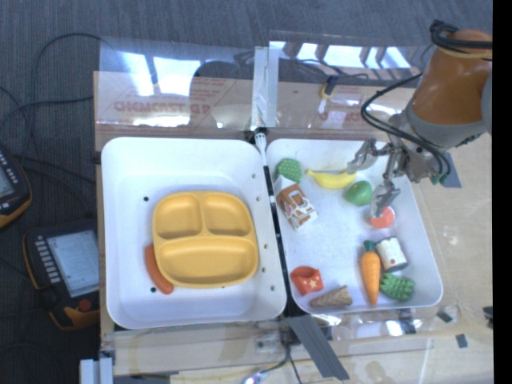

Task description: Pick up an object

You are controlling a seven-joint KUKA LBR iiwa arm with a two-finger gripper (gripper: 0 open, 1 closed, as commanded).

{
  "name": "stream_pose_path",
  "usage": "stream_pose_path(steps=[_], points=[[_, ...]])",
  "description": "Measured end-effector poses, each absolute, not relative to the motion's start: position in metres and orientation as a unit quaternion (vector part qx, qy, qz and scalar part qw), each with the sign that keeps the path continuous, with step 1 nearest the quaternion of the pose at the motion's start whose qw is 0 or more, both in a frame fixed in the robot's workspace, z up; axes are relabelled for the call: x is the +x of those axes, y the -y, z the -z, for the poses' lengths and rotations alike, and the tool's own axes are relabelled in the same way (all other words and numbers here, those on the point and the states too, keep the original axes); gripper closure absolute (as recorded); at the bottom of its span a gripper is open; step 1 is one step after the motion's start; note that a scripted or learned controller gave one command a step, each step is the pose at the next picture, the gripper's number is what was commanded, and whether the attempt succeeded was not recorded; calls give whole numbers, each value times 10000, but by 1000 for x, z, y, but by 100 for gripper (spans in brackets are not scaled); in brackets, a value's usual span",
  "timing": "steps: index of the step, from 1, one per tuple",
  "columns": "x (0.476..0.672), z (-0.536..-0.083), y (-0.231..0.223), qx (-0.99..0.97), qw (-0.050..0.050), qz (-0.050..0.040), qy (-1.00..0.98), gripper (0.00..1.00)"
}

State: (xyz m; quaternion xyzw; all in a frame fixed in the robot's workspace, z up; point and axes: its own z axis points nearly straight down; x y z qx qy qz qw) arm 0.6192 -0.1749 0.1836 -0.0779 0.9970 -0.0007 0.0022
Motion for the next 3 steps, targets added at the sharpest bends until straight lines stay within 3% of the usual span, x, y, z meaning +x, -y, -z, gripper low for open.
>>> stream_pose_path(steps=[1, 2, 3], points=[[647, -112, 218, -513, 112, 20, -9986, 0], [624, -89, 174, -408, 54, 3, -9992, 0], [666, -94, 116, -1028, -41, 76, -9947, 0]])
